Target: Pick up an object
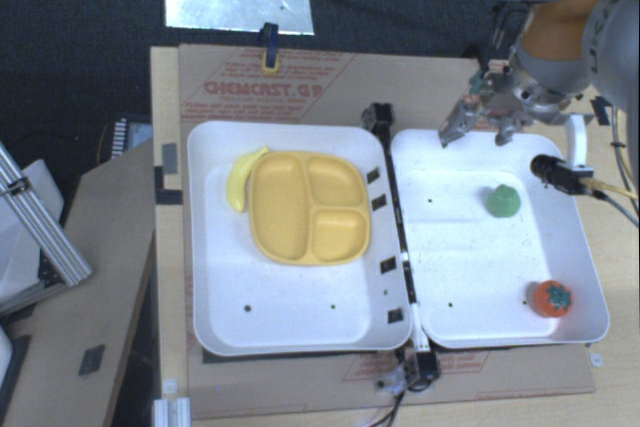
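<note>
Gripper (482,127) hung over the right bin's (450,315) far edge, fingers spread, empty, probably lining up the green ball (503,201).

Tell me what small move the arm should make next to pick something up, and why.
Probably move the gripper toward the near side of the right bin until it is over the green object, then lower. The gripper hangs open above the bin's far edge with nothing between its fingers, and the green object lies nearest, apart from the orange object in the near corner.
</note>
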`<act>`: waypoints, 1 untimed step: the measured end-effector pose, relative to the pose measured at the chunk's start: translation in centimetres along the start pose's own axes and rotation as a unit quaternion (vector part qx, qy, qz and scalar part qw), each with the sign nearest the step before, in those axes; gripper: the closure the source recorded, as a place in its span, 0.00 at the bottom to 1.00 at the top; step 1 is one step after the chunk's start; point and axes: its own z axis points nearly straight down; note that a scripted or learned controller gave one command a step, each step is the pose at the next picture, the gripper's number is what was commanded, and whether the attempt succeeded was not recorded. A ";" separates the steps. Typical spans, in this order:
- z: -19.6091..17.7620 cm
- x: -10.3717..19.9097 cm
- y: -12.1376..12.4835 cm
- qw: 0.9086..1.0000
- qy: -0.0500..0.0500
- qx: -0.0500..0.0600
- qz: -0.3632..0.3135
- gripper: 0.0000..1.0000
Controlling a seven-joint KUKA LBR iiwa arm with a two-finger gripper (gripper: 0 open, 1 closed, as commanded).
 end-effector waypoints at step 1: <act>-0.7 0.0 0.2 1.000 -0.001 -0.006 -0.001 0.00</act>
